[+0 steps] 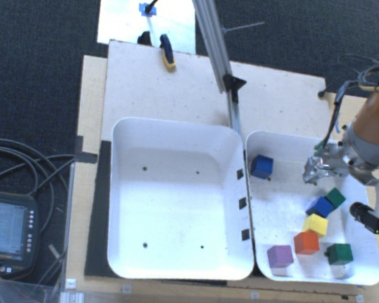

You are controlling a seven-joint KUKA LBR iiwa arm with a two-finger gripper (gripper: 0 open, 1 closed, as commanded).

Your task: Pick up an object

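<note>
Robot hand point(316, 170) hovers over the right bin point(259, 257), whether spread or pinched I cannot tell; beneath lie coloured cubes: blue cube point(262, 166) apart at left, others clustered near the bin's right wall.

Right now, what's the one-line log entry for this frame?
gripper over right bin, holding nothing seen | nearest: blue block, green block | lone blue block by divider

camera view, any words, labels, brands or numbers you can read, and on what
None can be read.
teach pendant: its screen and buttons are too small and blurred to read.
coloured blocks in the right bin: plain faces, no markings visible.
</note>
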